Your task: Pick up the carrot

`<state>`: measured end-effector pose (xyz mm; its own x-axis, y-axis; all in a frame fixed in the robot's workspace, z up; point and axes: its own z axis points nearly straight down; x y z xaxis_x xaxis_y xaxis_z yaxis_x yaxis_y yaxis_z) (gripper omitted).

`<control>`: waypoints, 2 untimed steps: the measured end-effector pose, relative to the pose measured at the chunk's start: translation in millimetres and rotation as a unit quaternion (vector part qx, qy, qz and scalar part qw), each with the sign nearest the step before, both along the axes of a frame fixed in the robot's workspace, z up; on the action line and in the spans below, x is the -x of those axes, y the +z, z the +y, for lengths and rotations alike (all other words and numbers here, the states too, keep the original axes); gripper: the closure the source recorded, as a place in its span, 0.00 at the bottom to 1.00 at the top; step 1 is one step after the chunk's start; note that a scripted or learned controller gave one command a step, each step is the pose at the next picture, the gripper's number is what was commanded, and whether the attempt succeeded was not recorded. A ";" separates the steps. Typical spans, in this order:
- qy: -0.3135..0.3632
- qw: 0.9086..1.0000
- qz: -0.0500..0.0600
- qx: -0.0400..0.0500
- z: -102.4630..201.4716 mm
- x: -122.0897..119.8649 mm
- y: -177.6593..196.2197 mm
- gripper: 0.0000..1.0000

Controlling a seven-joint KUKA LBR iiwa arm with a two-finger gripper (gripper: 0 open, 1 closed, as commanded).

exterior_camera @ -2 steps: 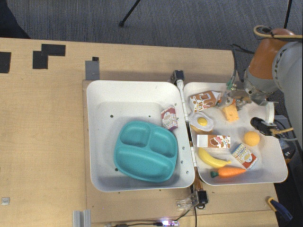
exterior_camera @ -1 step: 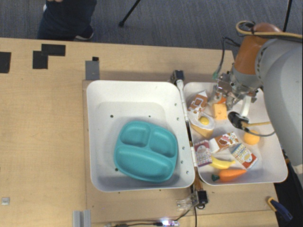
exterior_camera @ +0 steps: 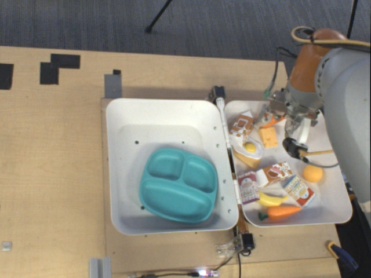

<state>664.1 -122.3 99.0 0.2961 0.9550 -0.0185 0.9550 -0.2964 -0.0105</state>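
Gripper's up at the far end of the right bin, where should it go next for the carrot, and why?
Probably traverse toward the near edge of the right white bin. The two-finger gripper hovers near the far end, beside the yellow cheese wedge, while the orange carrot lies at the near wall, just below the yellow banana.

A light tan wooden bench [exterior_camera: 52, 172] carries two shallow white plastic bins set side by side and touching along their inner rims: the left bin [exterior_camera: 116, 155] and the right bin [exterior_camera: 333, 213]. Flat black rectangular marks [exterior_camera: 58, 67] sit on the bench surface near its far left edge, and a small grey upright bracket [exterior_camera: 113, 86] stands just behind the left bin's far corner. Beyond the bench's far edge lies dark grey ribbed carpet floor [exterior_camera: 87, 10].
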 end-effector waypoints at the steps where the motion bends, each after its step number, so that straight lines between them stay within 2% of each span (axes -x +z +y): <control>1: -0.002 1.000 -0.007 -0.002 1.5 46.4 -13.7 0.00; 2: -0.090 0.996 -0.014 -0.001 30.3 78.2 -12.2 0.00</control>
